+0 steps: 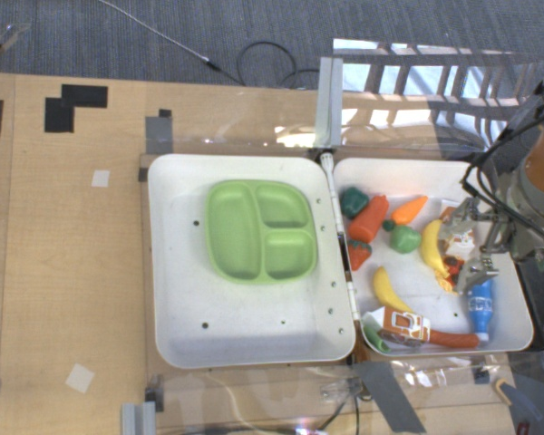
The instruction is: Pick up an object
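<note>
The fingers (467, 259) are lowered into the right bin (524, 333), crowded with toys; a banana (432, 246) lies beside them; their state cannot be told.

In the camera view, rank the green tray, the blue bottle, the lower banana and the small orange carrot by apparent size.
Largest to smallest:
1. Green tray, by far.
2. Lower banana and blue bottle: too alike to rank.
3. Orange carrot, slightly smaller.

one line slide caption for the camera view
Pincer low in the right bin among toy foods; green plate in the left bin.
</note>
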### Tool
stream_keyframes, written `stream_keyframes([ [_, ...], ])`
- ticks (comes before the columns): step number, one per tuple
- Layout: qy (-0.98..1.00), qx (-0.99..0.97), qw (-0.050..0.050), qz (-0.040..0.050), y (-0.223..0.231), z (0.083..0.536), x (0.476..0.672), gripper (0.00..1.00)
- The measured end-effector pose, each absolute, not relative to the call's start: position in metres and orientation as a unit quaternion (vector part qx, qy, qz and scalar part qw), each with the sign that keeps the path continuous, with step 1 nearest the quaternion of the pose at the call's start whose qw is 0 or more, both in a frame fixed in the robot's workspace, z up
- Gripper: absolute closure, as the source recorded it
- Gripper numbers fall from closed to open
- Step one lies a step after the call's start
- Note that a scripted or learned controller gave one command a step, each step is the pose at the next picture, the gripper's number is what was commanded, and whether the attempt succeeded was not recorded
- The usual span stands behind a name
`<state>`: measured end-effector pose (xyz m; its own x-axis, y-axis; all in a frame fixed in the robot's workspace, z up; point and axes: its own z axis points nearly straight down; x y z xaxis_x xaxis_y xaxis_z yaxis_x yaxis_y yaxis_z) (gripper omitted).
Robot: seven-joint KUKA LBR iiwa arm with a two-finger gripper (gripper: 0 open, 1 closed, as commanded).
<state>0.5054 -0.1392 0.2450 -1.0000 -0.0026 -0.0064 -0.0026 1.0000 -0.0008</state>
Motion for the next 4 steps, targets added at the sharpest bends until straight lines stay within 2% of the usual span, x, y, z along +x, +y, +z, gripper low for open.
stream_keyframes([
  [1, 1.000, -0.017, -0.002, 0.0014, -0.146, 0.132, 0.541, 0.00],
  [2, 1.000, -0.001, 0.007, -0.0005, -0.092, 0.089, 0.607, 0.00],
  [3, 0.996, 0.080, -0.047, 0.0083, -0.103, 0.084, 0.653, 0.00],
  [4, 0.997, 0.072, 0.005, -0.0016, -0.179, 0.088, 0.594, 0.00],
])
